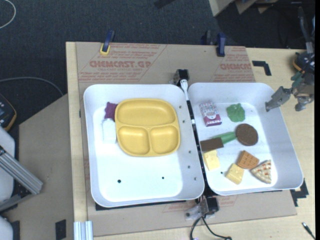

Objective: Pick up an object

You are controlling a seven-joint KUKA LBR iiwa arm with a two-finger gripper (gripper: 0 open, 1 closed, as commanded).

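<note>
Your hand (287, 98) hovers at the right bin's (285, 134) 2 o'clock rim.
You can't tell its grip; the green toy (235, 113) sits at its 9 o'clock.

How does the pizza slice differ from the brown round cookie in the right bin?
The pizza slice is a wedge, pale with red specks; the brown cookie is a plain dark disc. The slice lies near the right bin's front edge, the cookie closer to its middle, beside a green piece. Both lie flat and untouched, away from the tool.
</note>
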